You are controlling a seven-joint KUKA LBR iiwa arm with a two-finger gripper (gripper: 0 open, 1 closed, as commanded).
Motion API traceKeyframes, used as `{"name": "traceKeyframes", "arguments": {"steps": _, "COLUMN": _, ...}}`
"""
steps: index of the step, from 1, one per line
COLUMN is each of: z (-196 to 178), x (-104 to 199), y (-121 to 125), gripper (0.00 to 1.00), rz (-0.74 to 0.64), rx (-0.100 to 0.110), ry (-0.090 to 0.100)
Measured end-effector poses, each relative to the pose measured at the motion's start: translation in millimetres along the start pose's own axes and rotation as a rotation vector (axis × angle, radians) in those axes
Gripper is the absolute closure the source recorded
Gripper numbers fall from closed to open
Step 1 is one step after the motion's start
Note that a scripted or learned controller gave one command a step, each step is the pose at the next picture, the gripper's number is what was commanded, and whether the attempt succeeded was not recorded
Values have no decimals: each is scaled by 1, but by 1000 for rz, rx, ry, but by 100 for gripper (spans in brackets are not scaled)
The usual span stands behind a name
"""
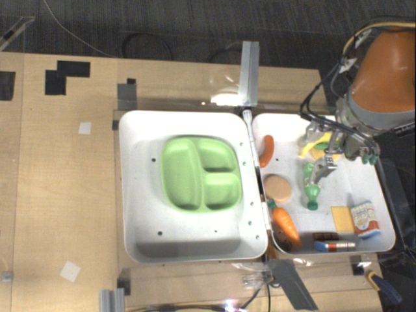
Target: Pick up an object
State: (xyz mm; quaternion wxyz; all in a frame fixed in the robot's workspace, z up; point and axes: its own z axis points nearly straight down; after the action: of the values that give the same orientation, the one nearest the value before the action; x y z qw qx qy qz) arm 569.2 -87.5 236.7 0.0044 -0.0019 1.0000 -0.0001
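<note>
My end effector [323, 168] hangs at right of centre over the green bottle [311, 188], grip state I cannot tell, and crowding from the yellow item [314, 149] could spoil my pick.

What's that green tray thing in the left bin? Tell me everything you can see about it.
The green tray is a pale lime-green divided plate, apparently smooth moulded plastic, with rounded corners. Raised ridges split it into three compartments: one long section along its left side and two smaller ones on the right. It lies flat, right way up and slightly turned, near the middle of the left white bin, resting on the bin's floor. Nothing lies in its compartments, and nothing else touches it.
</note>
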Motion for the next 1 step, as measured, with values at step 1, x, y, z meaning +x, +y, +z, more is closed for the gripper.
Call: {"name": "traceKeyframes", "arguments": {"steps": 1, "z": 98, "x": 15, "y": 3, "gripper": 0, "rz": -102, "rx": -2, "ry": 8}}
